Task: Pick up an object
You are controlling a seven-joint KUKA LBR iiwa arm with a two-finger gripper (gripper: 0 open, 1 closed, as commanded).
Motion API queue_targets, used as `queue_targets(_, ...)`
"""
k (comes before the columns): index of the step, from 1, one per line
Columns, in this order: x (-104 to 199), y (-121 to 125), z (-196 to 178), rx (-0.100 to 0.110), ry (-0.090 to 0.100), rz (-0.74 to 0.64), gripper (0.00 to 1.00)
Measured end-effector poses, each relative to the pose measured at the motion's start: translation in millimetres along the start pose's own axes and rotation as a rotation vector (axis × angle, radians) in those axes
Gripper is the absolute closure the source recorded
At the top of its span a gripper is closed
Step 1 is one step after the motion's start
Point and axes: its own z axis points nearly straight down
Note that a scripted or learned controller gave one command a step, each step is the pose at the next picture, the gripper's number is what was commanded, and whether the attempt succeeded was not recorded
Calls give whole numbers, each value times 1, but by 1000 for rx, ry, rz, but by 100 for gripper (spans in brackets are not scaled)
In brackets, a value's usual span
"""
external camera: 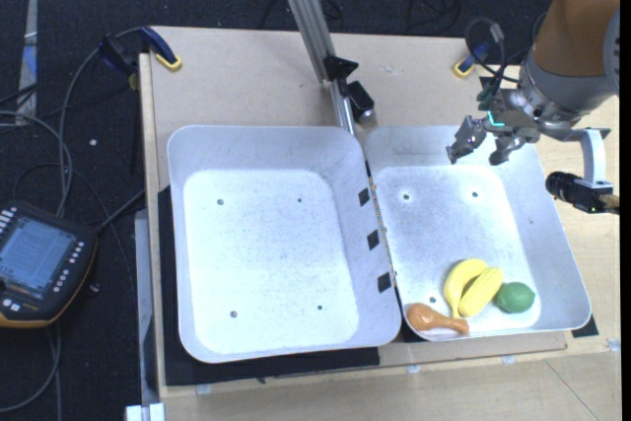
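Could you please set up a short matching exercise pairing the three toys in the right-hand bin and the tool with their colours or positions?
Things:
1. banana
2. round fruit
3. drumstick-shaped toy
4. tool

Descriptions:
A. orange, at the bin's near edge
B. above the bin's far end
C. yellow
D. green, right of the banana

Pairs: 1-C, 2-D, 3-A, 4-B

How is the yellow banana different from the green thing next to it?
The yellow banana is long and curved, while the green thing is round. The yellow banana looks bigger than the green thing. The yellow banana lies nearer the orange piece; the green thing lies nearer the bin's right edge. Both rest in the near corner of the right bin.
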Motion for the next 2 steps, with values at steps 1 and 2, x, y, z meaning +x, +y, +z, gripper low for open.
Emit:
queue_targets(1, 0, 0, 0, 0, 0, 0, 0)
queue_targets(2, -5, -2, 44, 4, 1, 1, 0)
